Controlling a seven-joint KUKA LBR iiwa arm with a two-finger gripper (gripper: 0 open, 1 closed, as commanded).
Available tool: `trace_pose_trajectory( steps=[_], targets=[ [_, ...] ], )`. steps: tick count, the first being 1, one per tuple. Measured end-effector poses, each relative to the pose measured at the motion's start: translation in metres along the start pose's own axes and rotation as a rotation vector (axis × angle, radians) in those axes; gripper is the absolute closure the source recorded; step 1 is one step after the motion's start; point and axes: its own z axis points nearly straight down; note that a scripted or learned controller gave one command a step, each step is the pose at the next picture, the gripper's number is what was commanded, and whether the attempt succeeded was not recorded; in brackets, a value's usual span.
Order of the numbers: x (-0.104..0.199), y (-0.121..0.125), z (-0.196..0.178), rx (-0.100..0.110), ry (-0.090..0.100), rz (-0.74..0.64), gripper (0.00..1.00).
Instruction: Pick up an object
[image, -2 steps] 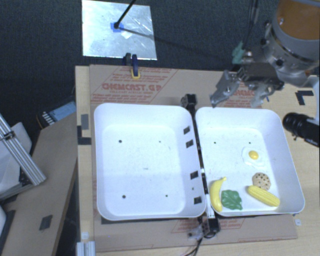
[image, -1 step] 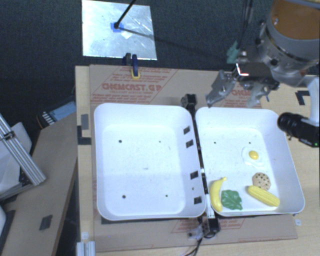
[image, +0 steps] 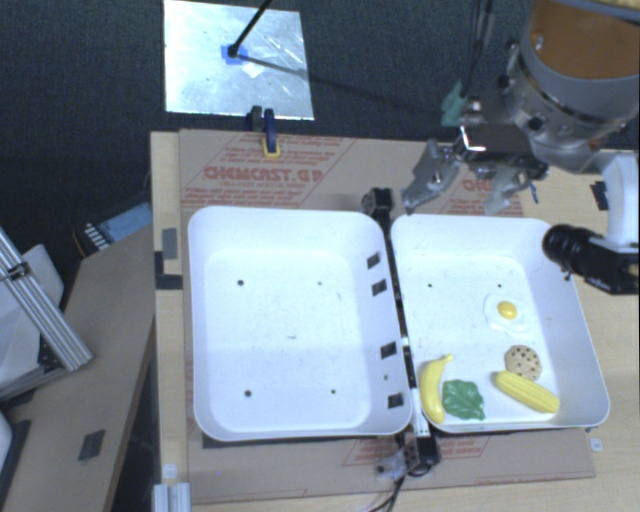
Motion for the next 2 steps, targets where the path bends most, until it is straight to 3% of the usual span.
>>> trace_pose_trajectory(
  steps=[1,2],
  targets=[
    [-0.001,0.001,-0.011,-0.003,0.0,-0.001,1.0],
    [0.071,0.053,0.127,0.013,-0.004,-0.004,1.0]
  ],
)
